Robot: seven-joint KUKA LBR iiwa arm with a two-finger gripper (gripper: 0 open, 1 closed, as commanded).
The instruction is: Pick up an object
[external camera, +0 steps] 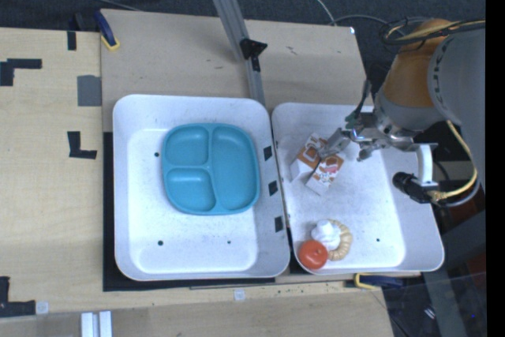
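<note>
**Clerk:** Bins, two, white and shallow, side by side on your bench. Item one, the left bin (134,193): it holds a blue divided plate (211,168), three compartments, lying flat, well apart from the fingers and to their left.

**Operator:** And the other?

**Clerk:** Item two, the right bin (387,241). Your likely pick, a small white and brown carton (318,164), lies tipped on its side near the bin's middle, just left of the fingertips and slightly below them. Whether a fingertip touches it you cannot tell from this slant. Item three, a red round object (313,254), sits at the bin's near left corner, touching a white and tan piece (332,237) beside it; both lie well below the fingers.

**Operator:** The gripper itself?

**Clerk:** Item four, the gripper (353,142), over the right bin's upper part, reaching in from your right. Its fingers look spread apart, nothing between them. Behind it you see the grey arm (461,83) with its orange band (410,75).
</note>
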